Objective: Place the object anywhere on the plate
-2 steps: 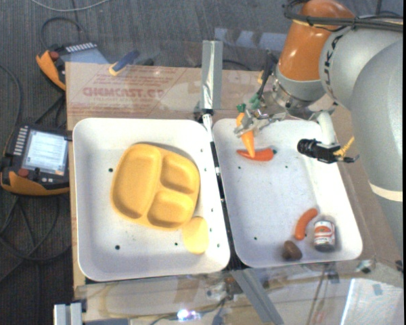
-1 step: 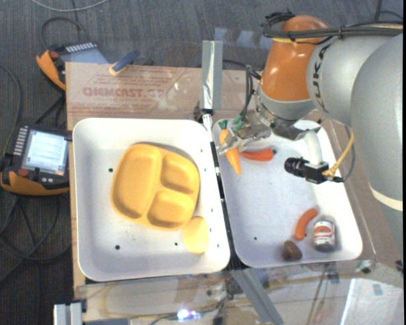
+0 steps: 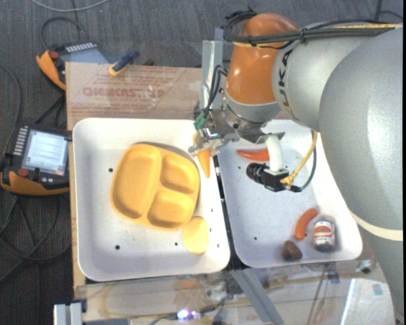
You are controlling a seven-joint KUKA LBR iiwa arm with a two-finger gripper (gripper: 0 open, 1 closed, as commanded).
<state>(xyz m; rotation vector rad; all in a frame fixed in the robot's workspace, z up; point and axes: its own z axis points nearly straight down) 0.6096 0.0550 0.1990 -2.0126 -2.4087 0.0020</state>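
A yellow plate (image 3: pixel 155 185) with three compartments lies in the left bin (image 3: pixel 95 202). My gripper (image 3: pixel 204 143) hangs over the wall between the two bins, just off the plate's upper right corner. It is shut on a small orange carrot-shaped object (image 3: pixel 204 162), which points down from between the fingers. The object's tip is beside the plate's right rim, not over a compartment.
A pale yellow round piece (image 3: pixel 195 234) lies against the plate's lower right edge. The right bin (image 3: pixel 257 229) holds a red-orange piece (image 3: pixel 254 154), an orange sausage shape (image 3: pixel 304 223), a small can (image 3: pixel 323 233) and a brown lump (image 3: pixel 291 250). A cardboard sheet (image 3: pixel 132 93) lies behind the left bin.
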